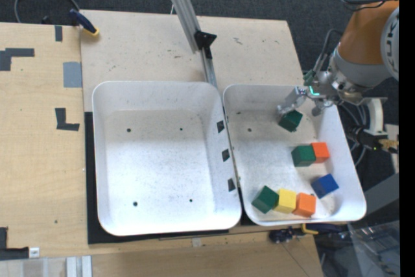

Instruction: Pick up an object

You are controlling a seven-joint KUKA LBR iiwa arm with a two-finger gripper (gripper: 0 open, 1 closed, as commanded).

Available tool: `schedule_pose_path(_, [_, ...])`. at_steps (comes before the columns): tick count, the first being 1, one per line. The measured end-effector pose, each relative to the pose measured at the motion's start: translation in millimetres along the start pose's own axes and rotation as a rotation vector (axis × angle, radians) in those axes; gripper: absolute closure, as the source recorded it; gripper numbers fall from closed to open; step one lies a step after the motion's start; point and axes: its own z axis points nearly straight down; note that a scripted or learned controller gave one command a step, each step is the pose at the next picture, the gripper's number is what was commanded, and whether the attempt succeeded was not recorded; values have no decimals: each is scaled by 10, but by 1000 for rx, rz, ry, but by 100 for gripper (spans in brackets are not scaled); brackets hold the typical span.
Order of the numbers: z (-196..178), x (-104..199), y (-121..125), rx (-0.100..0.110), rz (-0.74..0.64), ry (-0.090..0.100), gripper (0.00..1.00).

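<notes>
A: Where do you see the dark green block (290, 120)?

B: In the right bin (259, 100), near its far right wall, open floor to its left.

A: And your tool (299, 102)?

B: Just above the block, reaching in from the right; whether it grips, you cannot tell. Other blocks sit nearer: green (303, 156) touching orange (320, 151), blue (324, 185).

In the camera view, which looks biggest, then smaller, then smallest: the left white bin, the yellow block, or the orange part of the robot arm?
1. Left white bin, by far the biggest.
2. Orange part of the robot arm.
3. Yellow block, the smallest.
The arm rises nearer the camera, so it may look bigger than it really is.
</notes>
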Motion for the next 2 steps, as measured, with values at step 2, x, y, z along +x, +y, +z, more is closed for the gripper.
schedule_pose_path(2, [539, -51, 80, 2, 0, -2, 0])
